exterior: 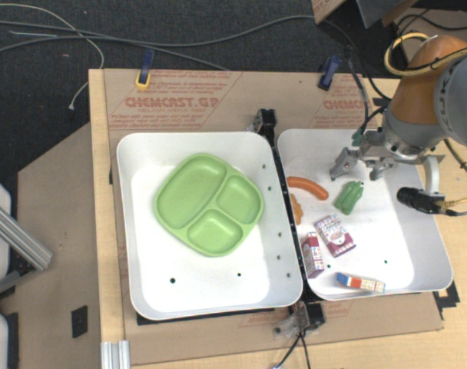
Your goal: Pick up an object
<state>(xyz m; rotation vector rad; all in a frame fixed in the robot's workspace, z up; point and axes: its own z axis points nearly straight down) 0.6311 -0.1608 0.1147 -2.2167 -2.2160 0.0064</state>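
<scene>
While the tool (pixel 359 162) hangs spread, one green plate (pixel 209 204) — left bin (pixel 134 229), six small items — right bin (pixel 425 244).

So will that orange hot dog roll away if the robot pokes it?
Probably, a bit. The hot dog looks round and long, so it may roll sideways on the smooth bin floor. It looks like a light plastic toy, likely stiff, and could slip from the gripper.

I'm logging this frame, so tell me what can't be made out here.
- Tool, camera view: too small to tell whether it grips anything.
- Print on the two packets: too small to read.
- Orange item by the divider: identity unclear, partly hidden at the bin wall.
</scene>
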